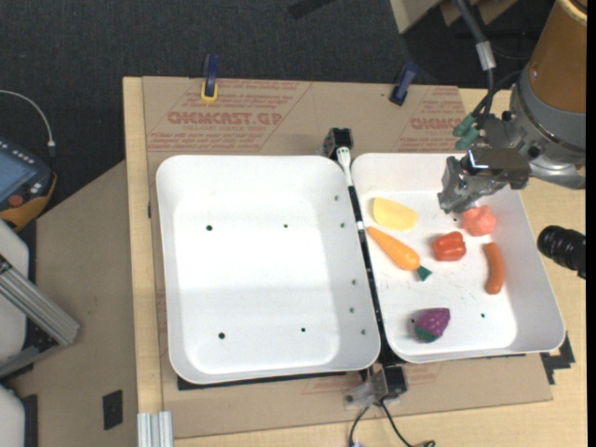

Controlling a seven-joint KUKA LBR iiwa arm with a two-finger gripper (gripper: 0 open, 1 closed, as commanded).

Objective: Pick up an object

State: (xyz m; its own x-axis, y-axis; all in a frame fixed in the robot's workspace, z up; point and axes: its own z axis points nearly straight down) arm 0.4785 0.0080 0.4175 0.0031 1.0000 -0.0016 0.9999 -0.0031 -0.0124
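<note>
Pick not yet done; nothing is seen lifted. Hand (458, 198) hangs low in the right bin (531, 329), just beside the pink piece (479, 220); cannot tell whether it is clenched or released. Right bin count: one pink piece, one lemon (395, 214), one carrot (395, 249), one red pepper (449, 247), one sausage (494, 268), one purple berry (431, 323); six items. Bins: two.

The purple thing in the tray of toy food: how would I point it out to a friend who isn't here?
Start at the right-hand white bin, the one holding toy food. Go to its near edge, below the orange carrot and the red pepper. There lies the bunch of purple grapes with a green stem end, the only purple item, lying apart from the rest.
</note>
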